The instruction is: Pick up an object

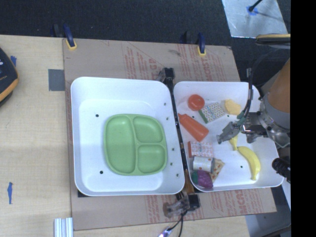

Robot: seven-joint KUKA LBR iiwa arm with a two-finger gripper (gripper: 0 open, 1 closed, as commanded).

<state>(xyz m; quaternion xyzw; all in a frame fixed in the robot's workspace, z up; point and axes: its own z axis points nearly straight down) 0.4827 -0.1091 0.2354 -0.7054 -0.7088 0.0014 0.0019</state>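
My gripper hangs over the middle of the right bin, open, with nothing between its fingers. Just below it lies a small yellow piece, and a banana lies further toward the bin's front right. To its left sits an orange carrot. Behind it are a red round fruit, a speckled packet and a yellow lemon-like piece. Near the front left lie a pink patterned packet, a white can and a purple item.
The left bin holds a green divided plate. The arm's grey body crosses the right bin's right wall. A black and yellow device sits at the bench's far left edge. Clamps pin the cardboard at the back.
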